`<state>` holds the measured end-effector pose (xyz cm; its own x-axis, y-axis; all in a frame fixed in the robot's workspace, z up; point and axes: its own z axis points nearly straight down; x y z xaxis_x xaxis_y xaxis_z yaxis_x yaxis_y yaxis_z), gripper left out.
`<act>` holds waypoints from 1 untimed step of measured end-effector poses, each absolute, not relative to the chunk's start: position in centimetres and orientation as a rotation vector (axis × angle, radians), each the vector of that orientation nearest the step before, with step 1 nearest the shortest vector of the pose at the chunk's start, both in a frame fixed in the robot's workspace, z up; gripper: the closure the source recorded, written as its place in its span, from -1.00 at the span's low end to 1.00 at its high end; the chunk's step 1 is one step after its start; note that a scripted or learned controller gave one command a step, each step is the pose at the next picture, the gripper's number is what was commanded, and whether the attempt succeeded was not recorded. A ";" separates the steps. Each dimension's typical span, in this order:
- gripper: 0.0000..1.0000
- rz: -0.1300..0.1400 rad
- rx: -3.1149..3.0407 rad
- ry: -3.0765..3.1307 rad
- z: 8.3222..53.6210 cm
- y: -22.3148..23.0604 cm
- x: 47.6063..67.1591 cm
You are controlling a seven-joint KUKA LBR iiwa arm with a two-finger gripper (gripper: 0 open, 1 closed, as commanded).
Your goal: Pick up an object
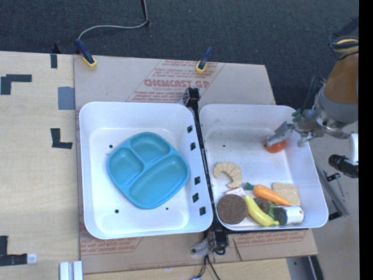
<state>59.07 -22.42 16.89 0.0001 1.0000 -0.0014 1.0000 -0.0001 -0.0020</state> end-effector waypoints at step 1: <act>-1.00 0.000 -2.222 -2.225 9.0 -21.6 61.9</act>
<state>61.88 -21.59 9.02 -0.0012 1.0000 -0.0018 1.0000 0.0012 0.0019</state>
